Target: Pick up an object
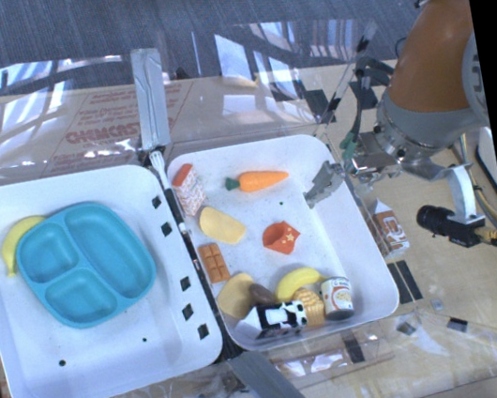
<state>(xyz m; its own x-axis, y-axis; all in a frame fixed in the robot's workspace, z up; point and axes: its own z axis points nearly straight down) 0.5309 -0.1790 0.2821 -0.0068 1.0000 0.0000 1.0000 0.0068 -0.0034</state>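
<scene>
1. My tool (324,182) hangs over the right rim of the right bin (353,222), up near that bin's far right corner; I cannot tell its state from this angle.
2. Nothing shows in my tool.
3. The carrot (258,180) lies just left of my tool, near the bin's far wall.
4. The red piece (281,237) sits a little nearer the camera than my tool and to its left, on the open floor of the bin.
5. The yellow piece (221,226) and the carton (190,188) lie further left, by the bin's left wall.
6. The can (337,297), the banana (297,281) and the cow (282,316) crowd the near edge, well apart from my tool.
7. The blue tray (84,262) rests in the left bin (32,374), far to my tool's left, partly covering a second banana (16,240).
8. A small box (389,231) lies on the tabletop (466,298) outside the right bin, near my tool.
</scene>
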